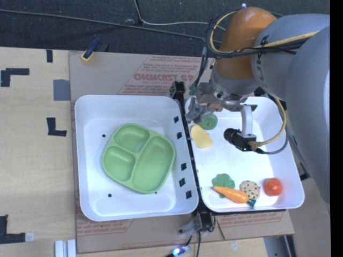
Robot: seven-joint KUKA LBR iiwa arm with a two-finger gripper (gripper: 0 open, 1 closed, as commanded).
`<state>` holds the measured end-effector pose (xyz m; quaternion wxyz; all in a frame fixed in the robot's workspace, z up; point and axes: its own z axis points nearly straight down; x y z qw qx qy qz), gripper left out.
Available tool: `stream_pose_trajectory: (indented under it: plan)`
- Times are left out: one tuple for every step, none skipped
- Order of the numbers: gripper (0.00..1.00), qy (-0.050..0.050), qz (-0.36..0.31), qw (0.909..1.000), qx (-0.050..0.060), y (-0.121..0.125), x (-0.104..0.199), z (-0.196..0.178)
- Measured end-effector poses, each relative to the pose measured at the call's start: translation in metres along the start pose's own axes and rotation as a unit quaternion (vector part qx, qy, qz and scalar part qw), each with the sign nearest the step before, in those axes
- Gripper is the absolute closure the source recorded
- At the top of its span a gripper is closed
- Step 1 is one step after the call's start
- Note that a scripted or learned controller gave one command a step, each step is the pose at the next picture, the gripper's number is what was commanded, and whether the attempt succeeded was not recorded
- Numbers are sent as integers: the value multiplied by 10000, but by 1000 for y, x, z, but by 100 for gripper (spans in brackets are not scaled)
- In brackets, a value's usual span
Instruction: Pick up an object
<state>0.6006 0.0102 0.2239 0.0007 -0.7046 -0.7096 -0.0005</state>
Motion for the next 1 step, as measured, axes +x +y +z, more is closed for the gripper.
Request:
stream_pose_trajectory:
  plan:
    - [100, -4, 3, 10000, 13, -3, 54, 8]
